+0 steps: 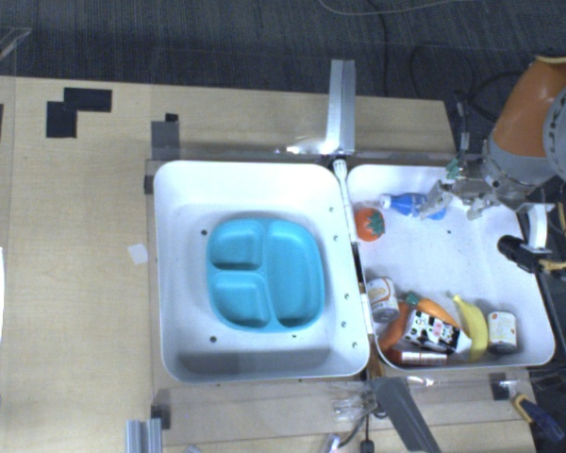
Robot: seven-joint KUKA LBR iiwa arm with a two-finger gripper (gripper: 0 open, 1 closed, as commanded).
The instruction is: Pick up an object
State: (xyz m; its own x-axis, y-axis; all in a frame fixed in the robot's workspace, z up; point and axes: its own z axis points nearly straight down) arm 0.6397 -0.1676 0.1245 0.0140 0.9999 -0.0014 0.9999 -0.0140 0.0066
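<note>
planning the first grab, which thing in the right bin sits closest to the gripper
The blue bottle, lying at the bin's far edge right beside the gripper. The strawberry is further left, and the banana and carrot crowd the near edge.

This looks like a robotics lab or test cell rather than a home or kitchen; a pale wooden bench (66, 281) carries two shallow white bins, the left bin (174, 253) and the right bin (538, 347), fixed side by side with a metal bracket (342, 102) standing at their shared edge; black marker shapes (75, 109) are stuck to the bench top; a thin cable (424, 3) trails loose over dark grey carpet (170, 17) behind the bench; a grey industrial arm with an orange band (533, 111) reaches in from the right; the right bin holds a jumble of toy food and small packages (439, 328), the sort of mixed props used for grasping trials; the left bin holds a blue divided tray (264, 272).
</note>
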